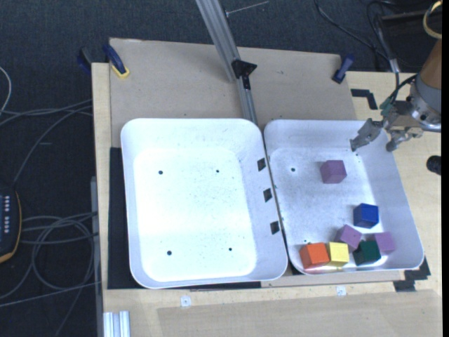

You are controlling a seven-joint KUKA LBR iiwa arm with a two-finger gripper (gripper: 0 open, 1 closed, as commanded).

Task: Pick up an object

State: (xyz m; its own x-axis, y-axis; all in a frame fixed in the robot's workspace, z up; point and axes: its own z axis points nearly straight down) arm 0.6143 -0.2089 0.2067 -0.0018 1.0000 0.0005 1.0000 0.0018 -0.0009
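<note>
Purple cube (332, 171) below-left of the spread fingers (364, 135), apart.

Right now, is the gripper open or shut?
Open. The gripper hangs over the right bin's upper right edge with its two fingers spread apart and nothing between them.
</note>
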